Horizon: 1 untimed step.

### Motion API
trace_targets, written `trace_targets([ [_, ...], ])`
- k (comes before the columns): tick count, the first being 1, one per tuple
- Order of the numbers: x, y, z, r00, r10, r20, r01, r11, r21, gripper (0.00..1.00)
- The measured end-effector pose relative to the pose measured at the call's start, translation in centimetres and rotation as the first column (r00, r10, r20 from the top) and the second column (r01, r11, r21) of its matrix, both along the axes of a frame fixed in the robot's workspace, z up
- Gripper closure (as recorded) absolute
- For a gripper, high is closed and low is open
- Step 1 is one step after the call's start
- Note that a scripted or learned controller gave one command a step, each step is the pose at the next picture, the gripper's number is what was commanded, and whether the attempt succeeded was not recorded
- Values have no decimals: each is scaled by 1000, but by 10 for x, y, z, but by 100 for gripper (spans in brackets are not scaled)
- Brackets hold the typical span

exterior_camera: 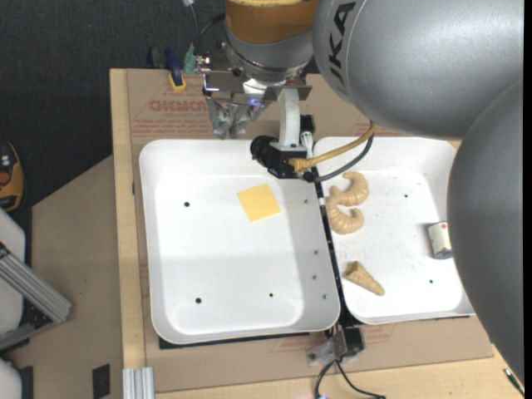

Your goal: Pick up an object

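A flat yellow square lies in the left bin, toward its back right. The right bin holds two curled tan pastry-like pieces, a tan cone and a small white cylinder. My gripper hangs below the orange-banded wrist, over the cardboard just behind the left bin's back rim. It is up and to the left of the yellow square. I see no object in it.
A black fitting with a yellowish cable and a white bracket sits at the back where the two bins meet. The big grey arm covers the upper right. The cardboard base surrounds the bins.
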<state>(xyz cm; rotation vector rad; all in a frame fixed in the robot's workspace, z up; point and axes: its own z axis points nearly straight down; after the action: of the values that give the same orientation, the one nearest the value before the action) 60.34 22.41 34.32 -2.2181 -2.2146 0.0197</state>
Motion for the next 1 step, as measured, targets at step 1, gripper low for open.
trace_targets([
  [1,-43,0,-37,1000,1,5,-1,1000,2,100],
])
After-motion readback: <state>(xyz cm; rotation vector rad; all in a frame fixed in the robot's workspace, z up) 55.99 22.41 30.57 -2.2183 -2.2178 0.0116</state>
